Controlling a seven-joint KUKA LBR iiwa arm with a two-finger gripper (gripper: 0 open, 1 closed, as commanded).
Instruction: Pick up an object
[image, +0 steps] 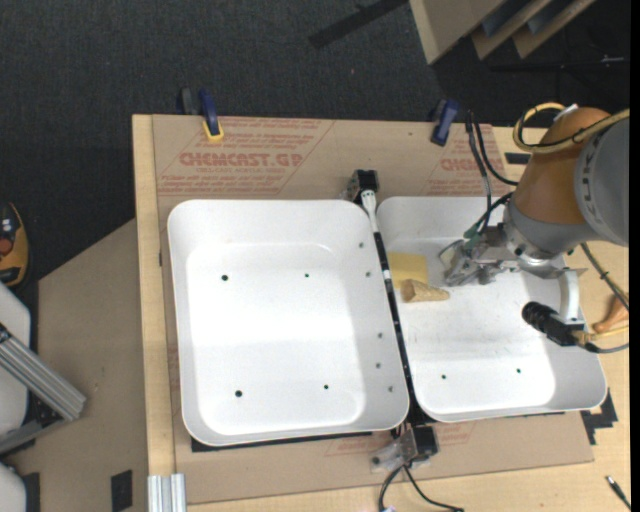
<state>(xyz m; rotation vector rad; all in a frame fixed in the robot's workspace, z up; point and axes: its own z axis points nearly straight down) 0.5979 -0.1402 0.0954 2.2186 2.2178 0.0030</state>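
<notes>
Reaching in from the right, the grey arm (590, 190) with its orange band lowers its gripper (462, 262) into the right-hand bin (500, 385), one of two shallow white bins set side by side on a brown bench (300, 150). Whether the metal fingers stand wide or narrow cannot be told from this slanted overhead angle; nothing is seen between them. Just to the gripper's left, near the wall the bins share, a pale yellow block (407, 267) lies on the bin floor, and a smaller tan piece (425, 292) lies touching or just beside its lower edge. Both sit close to the fingertips, and contact cannot be made out. The left-hand bin (270, 320) shows bare white floor with a few dark dots. Blue clamps (208, 108) grip the bench's far edge.
</notes>
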